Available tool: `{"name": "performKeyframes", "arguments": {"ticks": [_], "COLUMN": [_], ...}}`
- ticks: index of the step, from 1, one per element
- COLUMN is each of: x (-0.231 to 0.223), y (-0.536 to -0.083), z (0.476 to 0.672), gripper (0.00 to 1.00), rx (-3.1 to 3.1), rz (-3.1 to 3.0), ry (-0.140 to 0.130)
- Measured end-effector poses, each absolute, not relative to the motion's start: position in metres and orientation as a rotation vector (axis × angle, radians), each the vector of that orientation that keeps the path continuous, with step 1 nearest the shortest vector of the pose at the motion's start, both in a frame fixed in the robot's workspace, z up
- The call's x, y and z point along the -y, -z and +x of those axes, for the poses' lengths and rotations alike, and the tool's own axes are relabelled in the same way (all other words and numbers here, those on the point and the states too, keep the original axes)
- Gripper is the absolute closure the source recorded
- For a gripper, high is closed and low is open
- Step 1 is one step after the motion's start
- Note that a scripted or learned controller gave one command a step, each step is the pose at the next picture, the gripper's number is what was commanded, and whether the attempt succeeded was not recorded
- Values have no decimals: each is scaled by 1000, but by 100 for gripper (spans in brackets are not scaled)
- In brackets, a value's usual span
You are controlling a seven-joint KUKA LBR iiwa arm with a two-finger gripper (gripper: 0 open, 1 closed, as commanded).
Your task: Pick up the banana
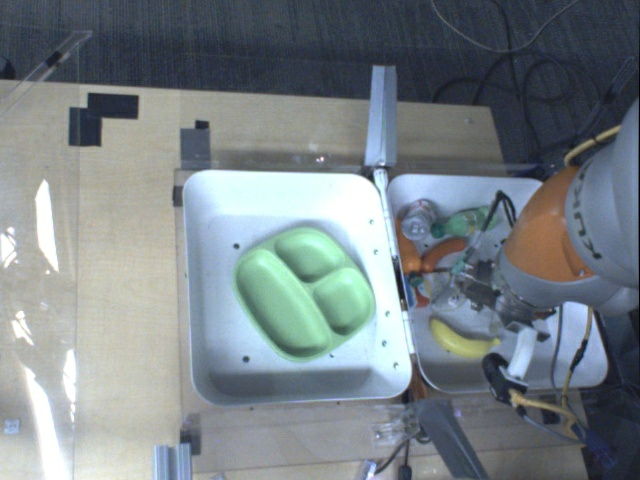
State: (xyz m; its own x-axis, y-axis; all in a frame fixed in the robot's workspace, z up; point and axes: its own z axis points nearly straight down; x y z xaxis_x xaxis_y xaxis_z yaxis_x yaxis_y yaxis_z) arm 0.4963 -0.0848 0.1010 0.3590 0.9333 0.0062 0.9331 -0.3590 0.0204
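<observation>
I see the gripper (468, 286) low in the right bin (590, 363), but I cannot tell its state. The banana (462, 339) lies just below it on the bin floor, with an orange item (441, 253) just above.

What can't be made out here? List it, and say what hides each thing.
- Gripper, camera view: the arm's wrist hangs over it, so open or shut is unclear.
- Banana: its right end is covered by the arm.
- Right bin: much of its floor is hidden under the arm.
- Clutter at the bin's far end: too small and overlapped to name piece by piece.
- Green divided tray in the left bin: in plain sight.
</observation>
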Motion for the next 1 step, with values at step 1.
{"name": "performKeyframes", "arguments": {"ticks": [1], "x": [84], "y": [-89], "z": [491], "gripper": [0], "rx": [-1793], "rz": [2569], "ry": [-18]}}
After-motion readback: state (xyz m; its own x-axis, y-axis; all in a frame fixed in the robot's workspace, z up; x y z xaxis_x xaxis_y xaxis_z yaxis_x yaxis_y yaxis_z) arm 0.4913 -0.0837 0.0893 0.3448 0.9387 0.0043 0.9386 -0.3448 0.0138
